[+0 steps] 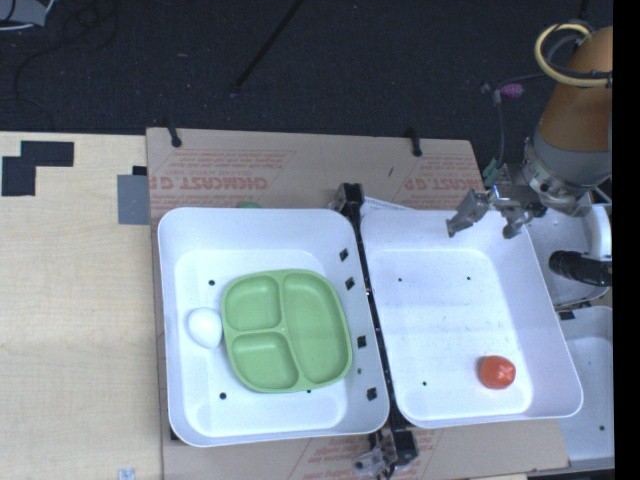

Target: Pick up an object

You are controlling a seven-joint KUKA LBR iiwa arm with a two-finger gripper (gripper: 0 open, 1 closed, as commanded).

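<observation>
A small red-orange ball (496,371) lies in the right bin (440,268), near its front right corner. In the left bin (190,238) a green divided plate (286,328) lies flat, with a white egg-shaped object (204,327) touching its left edge. My gripper (490,213) hangs over the back right corner of the right bin, well behind the red ball. Its two grey fingers (464,215) are spread apart with nothing between them.
The two bins meet at a black-clipped divider (365,308). They rest on a cardboard sheet (300,168) on the wooden bench. Black and white equipment (590,268) sits just right of the right bin. Dark floor with cables lies behind.
</observation>
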